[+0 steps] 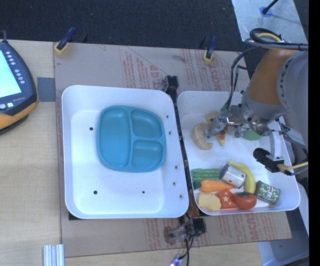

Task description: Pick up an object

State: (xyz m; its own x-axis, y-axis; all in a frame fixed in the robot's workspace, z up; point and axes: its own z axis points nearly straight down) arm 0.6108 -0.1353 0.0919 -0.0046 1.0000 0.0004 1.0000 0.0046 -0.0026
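My gripper (219, 125) hangs low over the upper left part of the right bin (188, 107). It is right beside a tan bread-like piece (201, 137) and just above a small red and yellow piece (221, 139). Whether it touches either is unclear. A green item (252, 135) lies partly under the wrist. Toy foods crowd the bin's front: a banana (245, 174), a small can (233, 177), a green cucumber (204, 174), a carrot (215, 186), a tomato (246, 202) and a green-labelled can (268, 193).
The left bin (74, 148) holds a blue divided plate (131, 138). A tablet in an orange case (4, 87) lies at the bench's far left. Clamps (64, 40) (208, 49) sit on the cardboard's back edge. The arm's body (276, 82) covers the right bin's back right corner.
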